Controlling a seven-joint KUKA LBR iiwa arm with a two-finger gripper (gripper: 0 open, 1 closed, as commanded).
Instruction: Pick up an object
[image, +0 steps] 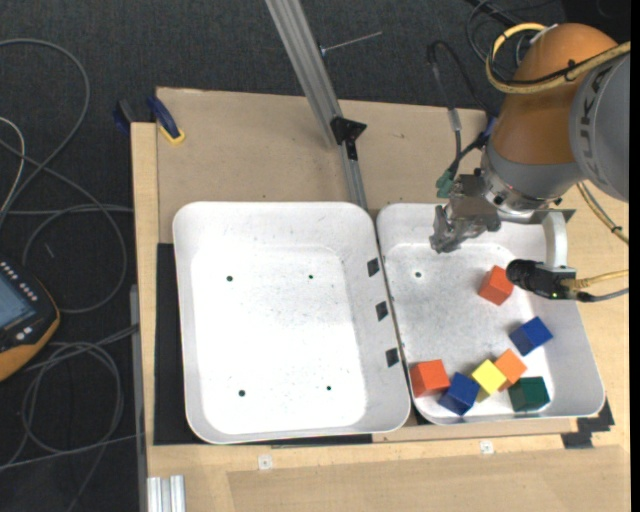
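Open floor in the middle, blocks crowding the near rim

Taking the right bin (400, 300) as landmark: its middle floor is bare, so a descent there meets nothing. The gripper (447, 238) hangs over its far left part, with an orange-red block (495, 286) to the right of it, standing apart. Along the bin's near rim sit an orange cube (431, 376), blue cube (461, 392), yellow cube (488, 376) and green cube (529, 394), closely packed. Another blue block (533, 334) sits near the right wall.
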